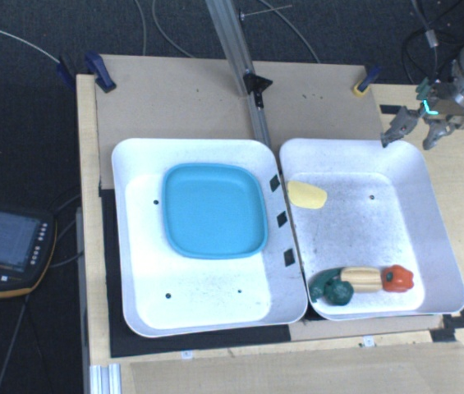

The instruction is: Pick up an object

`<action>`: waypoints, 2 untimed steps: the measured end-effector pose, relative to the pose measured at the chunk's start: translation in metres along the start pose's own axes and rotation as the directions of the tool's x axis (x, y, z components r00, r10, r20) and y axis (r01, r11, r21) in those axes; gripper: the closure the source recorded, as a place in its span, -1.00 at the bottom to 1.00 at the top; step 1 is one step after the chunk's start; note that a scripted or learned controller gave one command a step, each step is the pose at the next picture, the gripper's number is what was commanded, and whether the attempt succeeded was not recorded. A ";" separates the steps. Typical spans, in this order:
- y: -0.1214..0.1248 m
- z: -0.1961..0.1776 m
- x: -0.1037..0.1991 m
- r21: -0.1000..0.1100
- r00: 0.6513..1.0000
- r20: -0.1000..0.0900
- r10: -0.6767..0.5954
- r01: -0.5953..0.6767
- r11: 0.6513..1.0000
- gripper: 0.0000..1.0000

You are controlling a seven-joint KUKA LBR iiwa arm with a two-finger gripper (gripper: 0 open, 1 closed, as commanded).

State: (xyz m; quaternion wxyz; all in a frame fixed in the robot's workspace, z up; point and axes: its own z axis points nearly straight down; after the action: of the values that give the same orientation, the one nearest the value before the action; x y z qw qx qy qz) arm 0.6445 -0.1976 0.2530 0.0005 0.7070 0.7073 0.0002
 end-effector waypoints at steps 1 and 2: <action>0.000 0.000 0.000 0.000 1.000 0.000 0.000 0.000 1.000 -1.00; -0.008 0.053 0.007 0.005 1.000 -0.001 0.000 0.000 1.000 -1.00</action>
State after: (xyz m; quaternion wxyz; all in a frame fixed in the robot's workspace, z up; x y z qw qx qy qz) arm 0.6365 -0.1904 0.1999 -0.0016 0.7070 0.7072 -0.0010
